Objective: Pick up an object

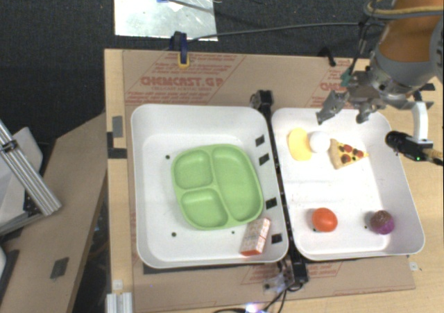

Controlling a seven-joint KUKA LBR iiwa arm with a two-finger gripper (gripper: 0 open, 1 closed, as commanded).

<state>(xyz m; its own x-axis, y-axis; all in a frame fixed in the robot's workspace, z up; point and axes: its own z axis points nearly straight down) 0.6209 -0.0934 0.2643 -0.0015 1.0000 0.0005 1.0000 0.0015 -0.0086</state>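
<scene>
Small pink box [255, 237] on left bin [149, 166] rim, glossy green three-part tray [216, 185] there, right bin [347, 193] with wedge pizza [344, 153], round tomato [324, 219], purple ball [381, 221], gripper [345, 112] spread open above pizza, apart

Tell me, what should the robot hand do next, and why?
Probably drop straight down a little toward the pizza slice. The gripper hangs above the right bin's far end with its fingers spread and nothing between them. The pizza slice lies just below it in the view, with the egg close beside, so a small careful descent seems best.
</scene>
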